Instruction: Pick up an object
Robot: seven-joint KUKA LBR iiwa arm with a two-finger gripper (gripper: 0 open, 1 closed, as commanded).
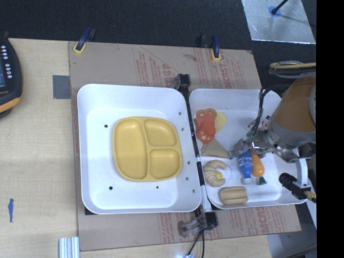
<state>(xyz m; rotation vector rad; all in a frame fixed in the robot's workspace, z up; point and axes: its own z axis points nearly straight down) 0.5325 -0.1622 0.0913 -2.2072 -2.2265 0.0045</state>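
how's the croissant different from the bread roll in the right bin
The croissant is curved, pale cream with browner tips; the bread roll is a straight, evenly tan oblong. The croissant lies by the bin's left wall, the roll nearer the front wall. Both are toy baked goods lying flat in the right bin.

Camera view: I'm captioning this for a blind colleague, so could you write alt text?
The arm reaches into the right bin, its gripper low over toy food: a red pepper, croissant, bread roll, blue bottle and carrot. The left bin holds a yellow divided tray.
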